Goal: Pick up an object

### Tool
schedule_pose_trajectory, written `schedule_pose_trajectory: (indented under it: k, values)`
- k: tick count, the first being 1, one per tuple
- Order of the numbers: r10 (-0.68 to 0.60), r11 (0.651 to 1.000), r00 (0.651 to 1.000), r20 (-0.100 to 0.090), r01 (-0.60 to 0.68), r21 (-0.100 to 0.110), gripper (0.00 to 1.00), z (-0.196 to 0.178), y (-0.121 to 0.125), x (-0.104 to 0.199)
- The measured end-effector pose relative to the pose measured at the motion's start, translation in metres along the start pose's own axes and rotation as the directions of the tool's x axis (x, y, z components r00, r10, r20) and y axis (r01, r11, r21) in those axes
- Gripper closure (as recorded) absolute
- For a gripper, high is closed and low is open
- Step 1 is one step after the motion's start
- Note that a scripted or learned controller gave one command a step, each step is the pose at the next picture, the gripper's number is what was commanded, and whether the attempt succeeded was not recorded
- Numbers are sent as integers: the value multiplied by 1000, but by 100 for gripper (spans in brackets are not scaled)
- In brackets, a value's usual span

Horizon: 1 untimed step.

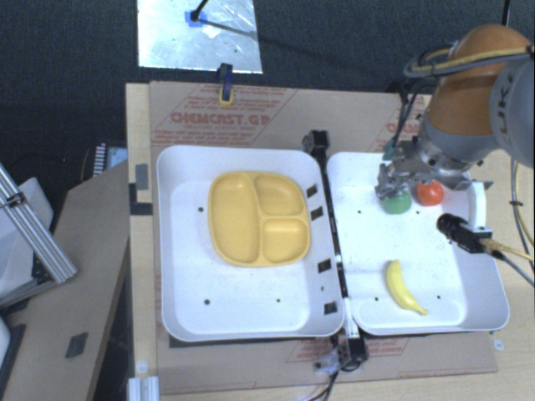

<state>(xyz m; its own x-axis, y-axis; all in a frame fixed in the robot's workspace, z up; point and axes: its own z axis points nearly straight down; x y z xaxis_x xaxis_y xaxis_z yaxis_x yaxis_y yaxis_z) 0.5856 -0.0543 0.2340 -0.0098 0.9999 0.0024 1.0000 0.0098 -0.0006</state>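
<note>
Yellow and curved, a small plastic banana [404, 287] lies closest to the front, in the right white plastic bin [368, 257]. It lies flat on the bin floor, well apart from the other toys.

Just beside that bin is the left white plastic bin [188, 291]. A yellow plastic plate with three sections [257, 218] lies flat in the middle of it.

Farther back in the right bin is a small round green ball [399, 204]. Close on its right is a small round red-orange ball [430, 193]. The two balls are very near each other, maybe touching.

The metal gripper [391, 187] sits right on top of the green ball and hides its upper part. It is not clear whether the gripper is open or closed, or whether it has hold of the green ball. The red-orange ball is just beside the gripper, on its right.

The big grey and orange robot arm [472, 98] rises from the gripper toward the right side.

Both bins rest on a flat brown cardboard sheet with red letters [251, 115]. A little yellow and dark clip [226, 86] stands at the far edge of the cardboard.

Farthest away, a shiny silver square sheet [221, 36] lies on the dark floor. It has a bit of blue tape [195, 17] on it.
</note>
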Motion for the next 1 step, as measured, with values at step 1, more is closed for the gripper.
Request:
schedule_pose_trajectory:
  k: [1]
  values:
    - [-1, 1000, 1000, 0, 1, -2, 100, -5, 2, 60]
